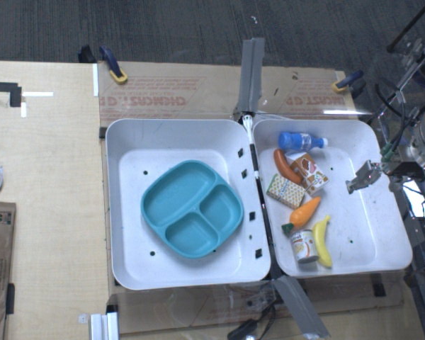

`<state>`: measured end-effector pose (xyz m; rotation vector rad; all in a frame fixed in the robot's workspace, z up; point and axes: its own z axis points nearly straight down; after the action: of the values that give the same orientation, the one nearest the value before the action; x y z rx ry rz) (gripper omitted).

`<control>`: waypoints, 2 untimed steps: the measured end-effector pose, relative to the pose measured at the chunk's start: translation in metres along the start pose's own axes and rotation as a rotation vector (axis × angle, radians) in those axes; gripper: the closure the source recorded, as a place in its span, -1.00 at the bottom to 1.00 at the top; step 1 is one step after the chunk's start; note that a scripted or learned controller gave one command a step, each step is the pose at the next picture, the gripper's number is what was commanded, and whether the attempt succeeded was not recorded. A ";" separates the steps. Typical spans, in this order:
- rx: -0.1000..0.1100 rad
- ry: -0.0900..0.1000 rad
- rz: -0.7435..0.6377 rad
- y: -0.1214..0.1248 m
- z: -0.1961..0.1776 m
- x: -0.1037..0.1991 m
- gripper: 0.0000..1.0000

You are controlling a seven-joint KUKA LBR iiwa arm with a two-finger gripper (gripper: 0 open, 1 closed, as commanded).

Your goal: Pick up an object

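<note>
Gripper (361,178) sits low over the right bin (382,257), near its right wall, arm entering from the right; jaws look slightly apart, nothing between them; bare bin floor under them; nearest items well apart to the left.

Candidates all clustered along the right bin's left side: blue bottle (299,142) at top; sausage (287,166) just below it; small printed carton (311,173) beside the sausage; cracker-patterned box (285,190) touching or nearly touching the sausage; carrot (304,212) below that; banana (322,241) and small can (304,246) side by side at the bottom.

Left bin (120,190) holds one teal divided plate (191,208), three compartments.

Risks, judged: items packed tight, so closing fingers may catch two or shove a neighbour; round bottle, can and carrot likely to roll or squirt out; closing where it hangs now grabs air.

Count: two bins; one plate; seven small items, one of each.
</note>
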<state>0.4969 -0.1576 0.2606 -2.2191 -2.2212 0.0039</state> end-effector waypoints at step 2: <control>0.000 0.000 -0.299 0.061 0.169 0.057 -1.00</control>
<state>0.5573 -0.1006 0.0909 -1.8638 -2.5261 0.0027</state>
